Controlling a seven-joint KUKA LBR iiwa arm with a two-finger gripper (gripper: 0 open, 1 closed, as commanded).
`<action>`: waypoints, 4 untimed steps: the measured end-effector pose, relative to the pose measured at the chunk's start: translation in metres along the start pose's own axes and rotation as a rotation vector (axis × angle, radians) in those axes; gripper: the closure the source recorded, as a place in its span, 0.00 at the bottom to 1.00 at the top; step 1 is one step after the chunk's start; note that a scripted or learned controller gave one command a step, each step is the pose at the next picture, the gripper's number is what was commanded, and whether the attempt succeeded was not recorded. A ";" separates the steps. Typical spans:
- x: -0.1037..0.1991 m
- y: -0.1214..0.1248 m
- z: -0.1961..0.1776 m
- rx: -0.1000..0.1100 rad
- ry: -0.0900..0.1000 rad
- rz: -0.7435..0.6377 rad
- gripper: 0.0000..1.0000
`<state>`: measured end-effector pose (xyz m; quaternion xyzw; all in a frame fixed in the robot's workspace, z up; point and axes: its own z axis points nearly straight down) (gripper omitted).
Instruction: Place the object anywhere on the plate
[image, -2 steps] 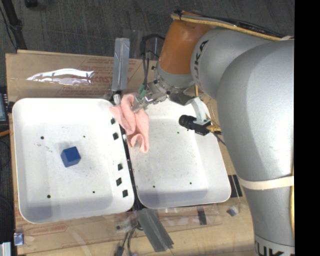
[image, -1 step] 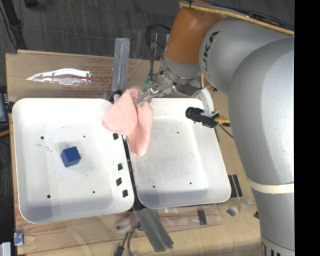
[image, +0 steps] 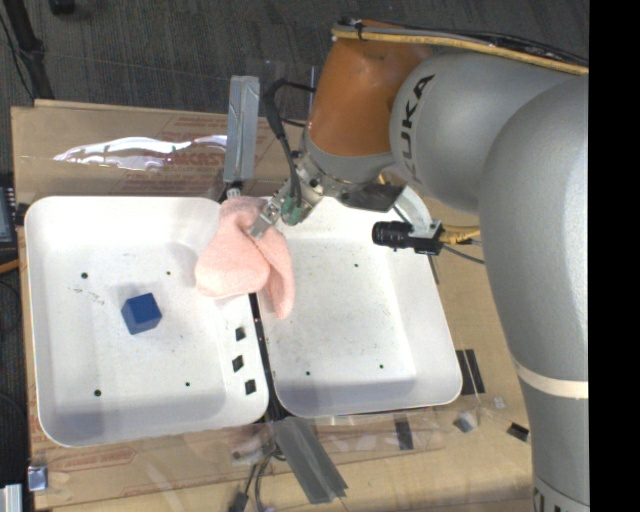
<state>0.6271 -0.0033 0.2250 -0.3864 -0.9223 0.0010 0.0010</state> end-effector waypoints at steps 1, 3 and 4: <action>0.043 -0.004 0.000 -0.001 -0.001 -0.409 1.00; 0.147 -0.001 -0.005 -0.001 -0.001 -0.800 1.00; 0.147 -0.001 -0.005 -0.001 -0.001 -0.799 0.00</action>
